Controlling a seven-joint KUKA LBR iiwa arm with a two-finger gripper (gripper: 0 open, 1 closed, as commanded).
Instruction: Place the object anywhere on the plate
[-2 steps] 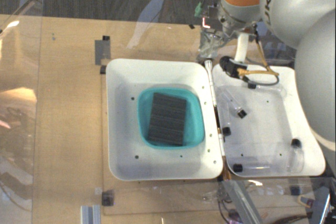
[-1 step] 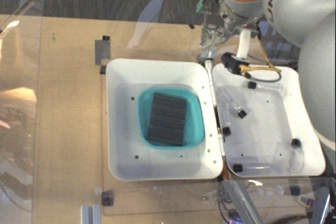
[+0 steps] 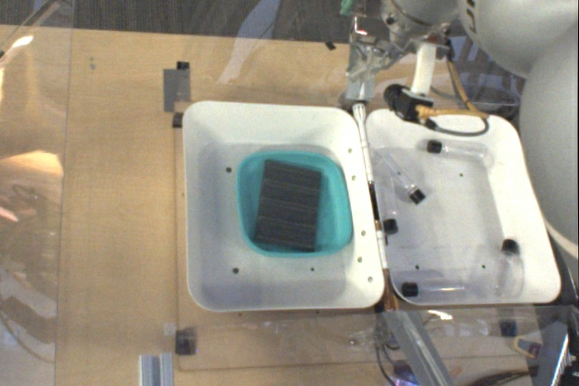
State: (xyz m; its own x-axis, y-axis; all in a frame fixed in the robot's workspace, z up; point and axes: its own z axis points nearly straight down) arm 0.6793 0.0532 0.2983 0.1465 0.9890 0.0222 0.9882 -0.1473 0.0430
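Note:
A teal square plate (image 3: 337, 211) sits in the middle of the left white bin (image 3: 210, 221). A dark grey ridged rectangular object (image 3: 289, 204) lies flat on the plate, a little tilted and well within its rim. My gripper (image 3: 359, 86) hangs from the grey and orange arm above the far end of the divider between the two bins. It is well apart from the plate and the object, with nothing visible in it.
The right white bin (image 3: 479, 221) has a few small black pieces on its floor. A black cable with a yellow end (image 3: 409, 105) droops over its far edge. The big grey arm body (image 3: 534, 32) covers the upper right. A transparent sheet (image 3: 36, 149) stands at the left.

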